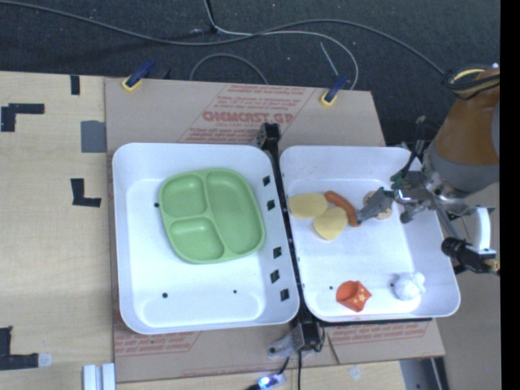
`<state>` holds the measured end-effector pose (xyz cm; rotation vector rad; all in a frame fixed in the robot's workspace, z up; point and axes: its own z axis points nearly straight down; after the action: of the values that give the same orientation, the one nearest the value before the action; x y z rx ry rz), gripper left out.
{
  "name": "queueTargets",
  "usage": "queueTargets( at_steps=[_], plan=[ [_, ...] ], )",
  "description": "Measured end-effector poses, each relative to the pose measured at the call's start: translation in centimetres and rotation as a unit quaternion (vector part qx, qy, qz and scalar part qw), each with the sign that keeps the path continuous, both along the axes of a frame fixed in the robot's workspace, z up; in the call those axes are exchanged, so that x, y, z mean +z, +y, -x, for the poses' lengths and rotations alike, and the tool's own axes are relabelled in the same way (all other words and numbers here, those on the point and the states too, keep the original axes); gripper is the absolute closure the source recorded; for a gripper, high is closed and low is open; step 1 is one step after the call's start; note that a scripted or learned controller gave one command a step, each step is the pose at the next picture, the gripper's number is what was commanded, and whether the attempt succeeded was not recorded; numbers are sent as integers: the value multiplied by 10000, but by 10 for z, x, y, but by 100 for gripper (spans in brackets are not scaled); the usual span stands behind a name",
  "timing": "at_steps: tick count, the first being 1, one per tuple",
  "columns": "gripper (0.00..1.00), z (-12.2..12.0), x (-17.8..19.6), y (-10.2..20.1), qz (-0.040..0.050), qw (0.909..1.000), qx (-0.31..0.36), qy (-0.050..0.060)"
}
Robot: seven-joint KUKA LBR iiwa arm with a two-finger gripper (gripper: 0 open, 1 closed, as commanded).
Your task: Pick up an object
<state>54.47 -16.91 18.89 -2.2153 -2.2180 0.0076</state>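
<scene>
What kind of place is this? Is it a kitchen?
Probably a robot lab, not a kitchen: a robot arm reaches over two white bins, cables trail across the floor, and the food looks like toys.

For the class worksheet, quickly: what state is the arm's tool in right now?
Tool: over the right shallow white bin, close to the orange sausage-shaped toy; open or closed cannot be told.
</scene>
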Motion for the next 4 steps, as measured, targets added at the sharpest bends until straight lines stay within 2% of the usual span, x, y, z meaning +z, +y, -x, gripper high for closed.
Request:
queueTargets(
  at_steps=[1,2,3,4],
  plan=[
    [0,5,-65,3,-4,10000,-1,8],
    [0,5,-107,3,13,10000,0,-28],
    [100,4,-94,3,22,10000,1,-45],
    [100,4,-31,4,12,10000,2,-58]
  ],
)
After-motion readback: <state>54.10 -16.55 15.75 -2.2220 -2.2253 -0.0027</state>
